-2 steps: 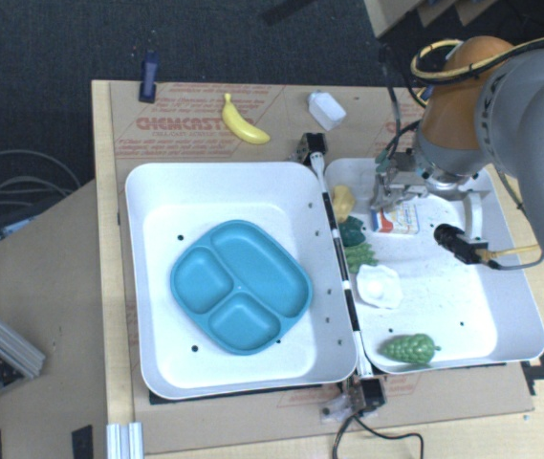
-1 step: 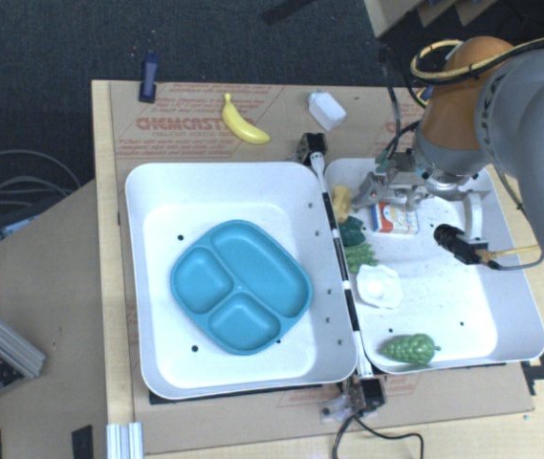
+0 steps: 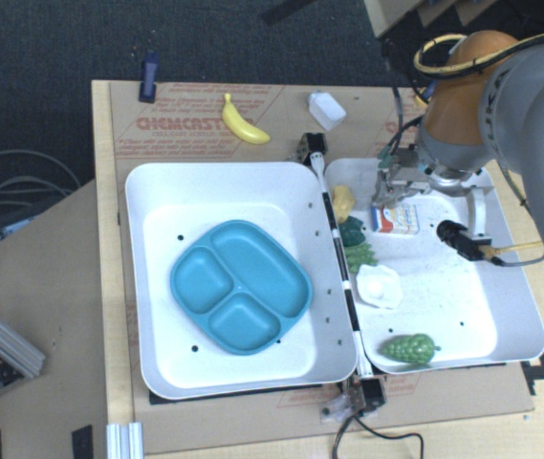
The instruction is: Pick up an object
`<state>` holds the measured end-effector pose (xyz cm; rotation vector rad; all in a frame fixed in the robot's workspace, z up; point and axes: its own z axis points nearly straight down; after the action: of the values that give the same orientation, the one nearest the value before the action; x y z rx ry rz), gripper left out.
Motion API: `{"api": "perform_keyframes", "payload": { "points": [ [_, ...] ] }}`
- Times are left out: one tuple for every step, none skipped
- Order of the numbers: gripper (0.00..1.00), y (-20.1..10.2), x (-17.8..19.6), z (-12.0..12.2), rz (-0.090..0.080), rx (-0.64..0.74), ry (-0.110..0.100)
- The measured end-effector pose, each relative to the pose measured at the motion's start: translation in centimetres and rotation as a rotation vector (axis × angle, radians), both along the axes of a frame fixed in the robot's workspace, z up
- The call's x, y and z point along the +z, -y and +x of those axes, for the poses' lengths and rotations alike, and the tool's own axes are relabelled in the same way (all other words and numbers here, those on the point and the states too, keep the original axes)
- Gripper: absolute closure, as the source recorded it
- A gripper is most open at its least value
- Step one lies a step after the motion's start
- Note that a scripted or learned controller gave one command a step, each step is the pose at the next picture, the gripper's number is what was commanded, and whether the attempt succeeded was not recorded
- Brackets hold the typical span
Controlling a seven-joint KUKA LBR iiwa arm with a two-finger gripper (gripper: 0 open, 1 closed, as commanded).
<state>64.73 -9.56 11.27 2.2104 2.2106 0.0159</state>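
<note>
Gripper (image 3: 393,196) above right bin (image 3: 501,338), cardboard-topped bench (image 3: 185,122)

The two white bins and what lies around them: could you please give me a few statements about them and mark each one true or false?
1. The blue divided tray lies in the left bin. True.
2. The banana lies inside the right bin. False: it rests on the bench behind the left bin.
3. The green grape bunch sits near the front edge of the right bin. True.
4. The hand hovers over the blue divided tray. False: it is over the back of the right bin, by a small red, white and blue item.
5. A small white block lies on the bench outside the bins. True.
</note>
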Motion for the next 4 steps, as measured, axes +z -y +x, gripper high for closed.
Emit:
{"api": "perform_keyframes", "payload": {
  "points": [
    [0.0,0.0,0.0,0.0,0.0,0.0,0.0],
    [0.0,1.6,-2.3,0.8,0.003,0.001,-0.009],
    [1.0,1.7,-1.1,1.0,-0.001,0.001,-0.001],
    [0.0,1.7,-1.1,0.9,-0.001,0.001,-0.002]
  ]
}}
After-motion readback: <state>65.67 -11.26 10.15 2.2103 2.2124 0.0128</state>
